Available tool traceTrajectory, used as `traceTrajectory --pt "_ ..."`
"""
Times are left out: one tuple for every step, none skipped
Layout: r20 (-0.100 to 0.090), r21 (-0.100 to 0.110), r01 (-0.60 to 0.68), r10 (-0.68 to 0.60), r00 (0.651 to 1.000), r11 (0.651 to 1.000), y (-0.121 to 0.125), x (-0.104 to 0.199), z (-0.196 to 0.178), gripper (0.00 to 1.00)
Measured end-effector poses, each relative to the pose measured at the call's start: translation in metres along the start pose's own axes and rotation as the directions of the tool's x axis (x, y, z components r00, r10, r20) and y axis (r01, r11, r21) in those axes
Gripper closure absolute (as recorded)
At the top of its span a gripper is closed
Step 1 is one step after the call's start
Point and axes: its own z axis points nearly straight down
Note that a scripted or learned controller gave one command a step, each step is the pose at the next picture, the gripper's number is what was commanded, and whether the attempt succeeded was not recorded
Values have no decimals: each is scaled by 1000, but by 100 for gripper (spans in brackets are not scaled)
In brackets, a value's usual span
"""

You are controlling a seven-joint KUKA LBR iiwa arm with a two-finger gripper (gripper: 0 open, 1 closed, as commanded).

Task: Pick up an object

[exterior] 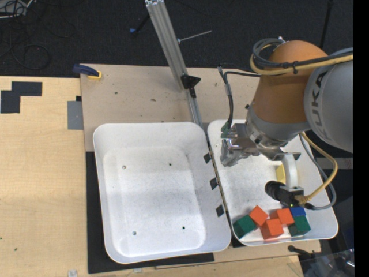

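Hovering gripper [229, 152] in right bin [251, 180], blocks [273, 221] well apart

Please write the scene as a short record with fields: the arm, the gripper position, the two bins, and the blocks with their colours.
arm: grey, orange band, reaching in from the right
gripper: over the upper left part of the right bin, nothing seen in it
left bin: white, shallow
blocks: orange blocks, green blocks and a blue block, clustered at the near end of the right bin
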Motion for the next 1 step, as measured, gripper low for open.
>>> traceTrajectory --pt "1 3 -2 2 1000 1000 5 54 20 100"
